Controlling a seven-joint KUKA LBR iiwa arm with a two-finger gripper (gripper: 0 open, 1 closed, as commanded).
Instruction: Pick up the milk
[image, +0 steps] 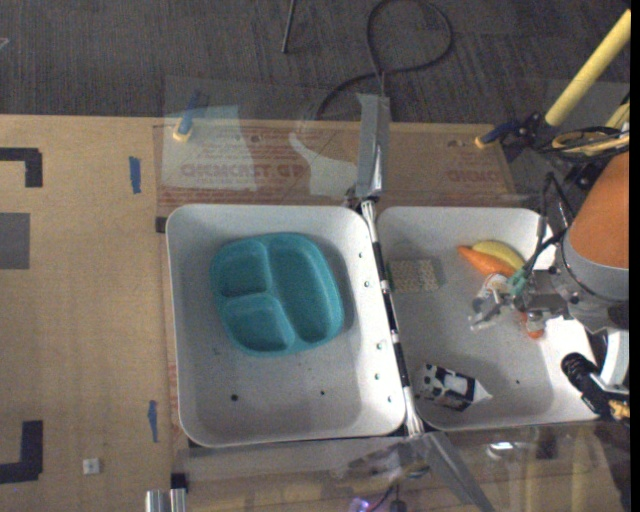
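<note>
Overhead, the surface (80, 300) carries two shallow white bins side by side. The left bin (200, 400) holds a teal divided plate (277, 293), lying flat near its middle with three compartments facing up. The right bin (520, 385) holds the milk (452, 386), a small black-and-white carton lying on its side near the bin's front left corner, close to the wall shared with the other bin. Farther back in that bin, a small speckled grey pad (415, 274) sits near the dividing wall, and an orange carrot-like piece (478, 260) and a yellow banana (500, 254) lie touching each other toward the rear. The arm (600, 230) reaches in from the right, and its pincer (492, 305) hovers just in front of the carrot and banana, well apart from the milk. Whether its fingers are spread or pressed together cannot be told; nothing is visibly pinched between them.
</note>
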